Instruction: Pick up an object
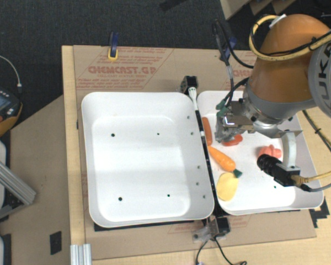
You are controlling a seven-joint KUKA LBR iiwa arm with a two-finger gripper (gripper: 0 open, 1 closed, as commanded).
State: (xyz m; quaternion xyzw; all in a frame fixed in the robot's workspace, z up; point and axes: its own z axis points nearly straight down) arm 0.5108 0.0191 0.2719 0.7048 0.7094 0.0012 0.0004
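Observation:
My gripper [229, 130] hangs low over the right bin [254, 202], just above a red round object [233, 141] that its fingers partly cover. An orange carrot [222, 159] with a green tip lies to the lower left of it. A yellow lemon-like piece [228, 186] sits below the carrot. A thin red-orange sausage shape [207, 131] lies along the bin's left wall. To the right, a pink piece [269, 150] peeks out behind a black part of the arm [276, 170].
The left bin [140, 159] sits beside the right one, with a black divider rail [201, 142] between them. The arm's bulky grey and orange body [287, 59] covers the right bin's upper part. Cables run along the right edge.

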